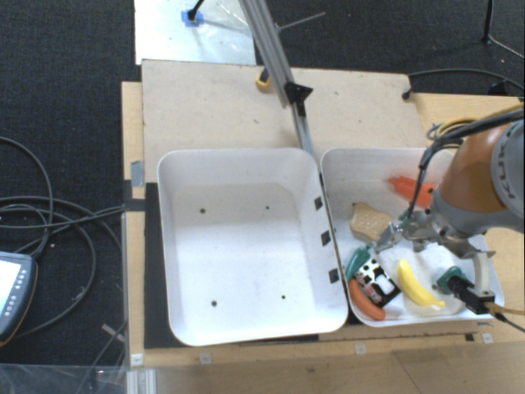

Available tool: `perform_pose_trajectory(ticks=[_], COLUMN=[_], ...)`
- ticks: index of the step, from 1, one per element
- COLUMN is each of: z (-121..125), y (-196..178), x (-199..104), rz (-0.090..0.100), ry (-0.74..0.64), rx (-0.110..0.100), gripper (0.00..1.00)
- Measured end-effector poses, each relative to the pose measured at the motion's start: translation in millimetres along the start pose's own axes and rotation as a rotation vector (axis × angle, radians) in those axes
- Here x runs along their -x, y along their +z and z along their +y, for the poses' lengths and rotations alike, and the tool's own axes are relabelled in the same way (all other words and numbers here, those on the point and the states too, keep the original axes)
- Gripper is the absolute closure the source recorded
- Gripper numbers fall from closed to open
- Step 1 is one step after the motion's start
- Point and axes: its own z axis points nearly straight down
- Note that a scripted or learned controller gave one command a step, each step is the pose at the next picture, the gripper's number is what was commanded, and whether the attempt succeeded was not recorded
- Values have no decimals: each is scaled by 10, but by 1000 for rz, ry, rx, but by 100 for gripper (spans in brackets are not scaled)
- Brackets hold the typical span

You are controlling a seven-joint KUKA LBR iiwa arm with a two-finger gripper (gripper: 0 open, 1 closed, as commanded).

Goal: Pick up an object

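Note:
The right bin (340, 171) holds several small objects. A tan block (368, 220) lies near its middle, with an orange piece (404, 186) behind it. Along the front lie a yellow banana (417, 284), a black-and-white item (378, 280), a red sausage-shaped piece (366, 300) and a teal piece (356, 262). A second teal piece (452, 281) sits at the front right. My gripper (404, 230) hangs low over the bin, just right of the tan block and above the banana. I see nothing held in it.
The left white bin (238, 167) stands beside the right one, sharing a wall with black clips (325, 236). A grey slanted pole (271, 48) crosses the bench from the back. Cables and a handheld screen (12, 290) lie on the floor at left.

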Motion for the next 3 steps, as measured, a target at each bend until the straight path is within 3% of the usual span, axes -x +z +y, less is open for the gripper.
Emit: perform_pose_trajectory(ticks=[1, 3], z=[17, 227], y=[-133, -1191], x=[10, 25], rz=[-2, -4], ry=[0, -4], rx=[6, 11], gripper=[100, 100])
